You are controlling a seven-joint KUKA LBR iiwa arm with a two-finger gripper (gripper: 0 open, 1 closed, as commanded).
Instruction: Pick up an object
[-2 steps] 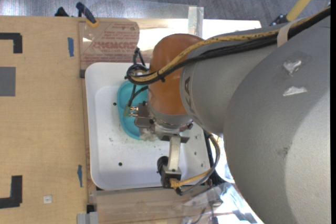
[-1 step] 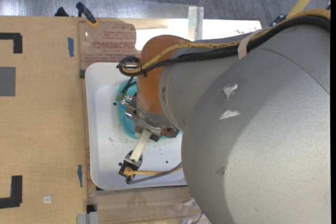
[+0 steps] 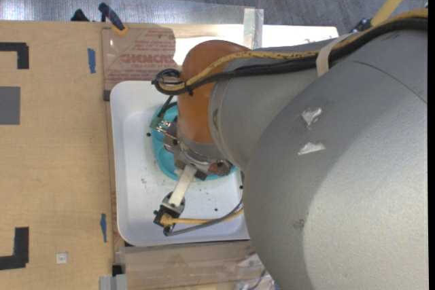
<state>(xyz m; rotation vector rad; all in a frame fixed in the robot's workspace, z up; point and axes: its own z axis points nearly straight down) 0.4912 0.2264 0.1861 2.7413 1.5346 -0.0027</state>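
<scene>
A teal, round-edged object (image 3: 163, 149) lies in the white bin (image 3: 132, 146), mostly hidden under the arm's wrist. The grey arm with its orange band (image 3: 204, 92) reaches in from the right and hangs straight over that object. The wrist blocks the gripper itself from sight.
A brown cardboard sheet (image 3: 51, 139) covers the bench to the left of the bin. A clear plastic panel (image 3: 143, 54) with red print stands at the bin's far edge. Small dark specks dot the bin floor (image 3: 143, 180). The arm's bulk covers the right side.
</scene>
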